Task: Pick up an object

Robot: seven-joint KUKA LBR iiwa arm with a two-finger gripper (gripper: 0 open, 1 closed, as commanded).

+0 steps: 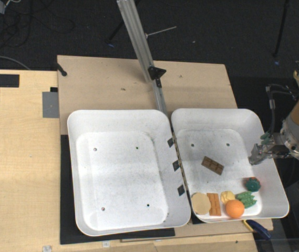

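Two shallow white bins sit side by side on the counter (202,83). The left bin (86,125) and the right bin (244,118) touch along their inner rims, where small black clips mark the seam.

In the right bin, a brown rectangular block (212,165) lies flat near the middle of the floor. Its long axis runs diagonally, from upper left to lower right in the camera view, and it stands well apart from everything else.

The other things crowd along the bin's near edge. A pale round piece (200,203) lies at the left end, with an orange-tan slab (214,204) just beside it, its long axis running roughly from the far side toward the near side. A small yellow piece (227,196) comes next, then an orange ball (235,209) and a green leafy piece (246,198) close together. A dark teal round object (253,184) sits a little farther back, near the right wall.

The gripper (258,155) hangs at the right rim of the right bin, above and to the right of the teal object. Whether its fingers are apart or together cannot be told, and nothing can be seen between them.

A slanted aluminium rail (138,41) rises from behind the bins.
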